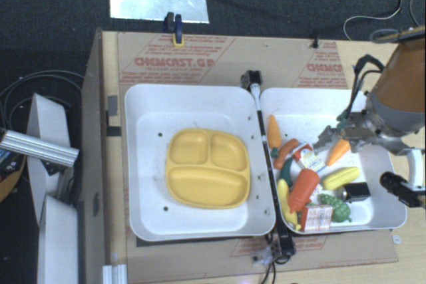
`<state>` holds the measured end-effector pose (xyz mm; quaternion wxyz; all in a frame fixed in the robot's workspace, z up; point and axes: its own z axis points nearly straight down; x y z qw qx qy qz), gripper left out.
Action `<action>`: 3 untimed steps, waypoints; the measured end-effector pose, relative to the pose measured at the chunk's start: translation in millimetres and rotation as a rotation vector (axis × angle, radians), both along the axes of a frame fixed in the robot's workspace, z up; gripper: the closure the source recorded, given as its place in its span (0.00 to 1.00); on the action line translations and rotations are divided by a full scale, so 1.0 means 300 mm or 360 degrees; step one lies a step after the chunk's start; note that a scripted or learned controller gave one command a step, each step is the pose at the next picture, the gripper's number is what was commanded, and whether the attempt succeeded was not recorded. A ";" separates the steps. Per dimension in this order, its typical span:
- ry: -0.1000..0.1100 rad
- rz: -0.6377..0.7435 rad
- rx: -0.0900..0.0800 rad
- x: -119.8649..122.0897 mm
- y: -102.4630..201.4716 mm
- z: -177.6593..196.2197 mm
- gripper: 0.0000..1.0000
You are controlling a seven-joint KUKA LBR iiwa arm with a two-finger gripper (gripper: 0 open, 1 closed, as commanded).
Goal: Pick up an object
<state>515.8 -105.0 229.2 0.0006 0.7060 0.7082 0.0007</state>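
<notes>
- Gripper [335, 140] low over right bin [389, 213], reaching in from the right; whether it's gripping can't be told. A small orange carrot [338, 151] sits right at the tip, likely the pick target.
- Left bin [143, 143] holds only a yellow divided plate [208, 167], centred, probably the drop side.
- Toy food heaped on right bin's left side: big carrot [303, 188], corn [341, 177], broccoli [339, 209].

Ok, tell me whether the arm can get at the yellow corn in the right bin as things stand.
Probably yes. The yellow corn lies uncovered on top of the pile in the right bin, with the gripper just above it.
</notes>
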 end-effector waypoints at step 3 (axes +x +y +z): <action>-0.0003 -0.0002 -0.0003 0.107 0.046 -0.481 0.00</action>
